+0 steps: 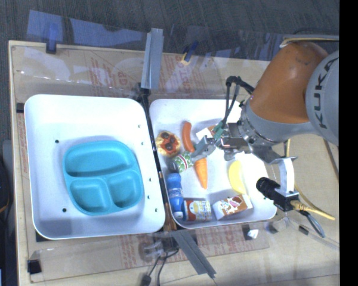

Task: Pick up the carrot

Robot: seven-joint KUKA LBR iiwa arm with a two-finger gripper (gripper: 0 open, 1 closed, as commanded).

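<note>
A small orange carrot point(200, 170) lies flat on the floor of the right-hand white bin point(167, 109), a little right of the frame's centre. It is a short tapered cone, its narrow tip pointing toward the bottom of the frame and its wide end toward the top, where green leaves join it. Its whole orange body is in plain sight.

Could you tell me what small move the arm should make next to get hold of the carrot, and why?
Probably a short shift toward the near rim and then down. The gripper sits over the carrot's upper end, in the right bin, while most of the carrot lies just below it. A yellow item and a blue bottle lie on either side, so a centred descent looks safest.
</note>
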